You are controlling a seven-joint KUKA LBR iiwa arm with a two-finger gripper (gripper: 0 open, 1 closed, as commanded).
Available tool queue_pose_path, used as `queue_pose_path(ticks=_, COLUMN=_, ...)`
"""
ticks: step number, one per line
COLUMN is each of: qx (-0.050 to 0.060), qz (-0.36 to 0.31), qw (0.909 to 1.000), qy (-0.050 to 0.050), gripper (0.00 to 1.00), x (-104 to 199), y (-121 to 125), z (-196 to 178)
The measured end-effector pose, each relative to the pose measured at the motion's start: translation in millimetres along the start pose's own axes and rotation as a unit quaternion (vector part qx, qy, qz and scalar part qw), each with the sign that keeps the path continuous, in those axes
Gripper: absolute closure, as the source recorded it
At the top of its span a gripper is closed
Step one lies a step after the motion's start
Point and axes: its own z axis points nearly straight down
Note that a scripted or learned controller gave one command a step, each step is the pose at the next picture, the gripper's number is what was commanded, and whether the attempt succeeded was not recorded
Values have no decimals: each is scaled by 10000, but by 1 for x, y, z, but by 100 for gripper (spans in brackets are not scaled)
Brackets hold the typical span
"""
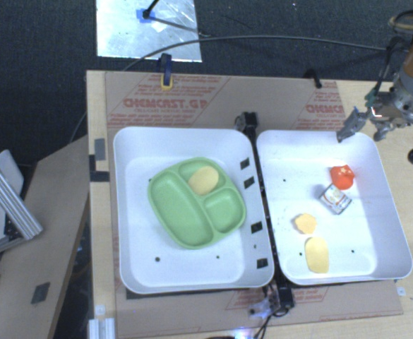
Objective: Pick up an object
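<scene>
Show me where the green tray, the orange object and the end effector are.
green tray (181,217): camera view, bare long compartment.
orange object (342,176): camera view, its middle.
end effector (367,124): camera view, midway between fingertips.

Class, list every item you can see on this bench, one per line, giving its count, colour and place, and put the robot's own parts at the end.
Bins: two, white, side by side on the bench.
Divided plate: one, green, in the left bin.
Yellow lump on plate: one, yellow, in the plate's upper compartment.
Orange-red object: one, in the right bin, upper right.
Small packet: one, silvery-white, touching or just below the orange-red object.
Round yellow piece: one, right bin, near its middle.
Oval yellow piece: one, right bin, near the front edge.
Cardboard sheet: one, brown with red print, under the bins.
Arm: one, grey, at the right edge.
Pincer: one, above the right bin's far right corner, holding nothing.
</scene>
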Motion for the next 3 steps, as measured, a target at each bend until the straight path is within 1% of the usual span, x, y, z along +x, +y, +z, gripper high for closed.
queue_pose_path(ticks=1, qx=2, qz=-3, qw=10000, qy=2, gripper=0, x=4, y=7, z=45)
queue_pose_path(ticks=2, qx=1, qz=-5, qw=10000, qy=0, gripper=0, x=6, y=9, z=85)
queue_pose_path(ticks=3, qx=-33, qz=-17, qw=10000, qy=-12, gripper=100, x=6, y=10, z=72)
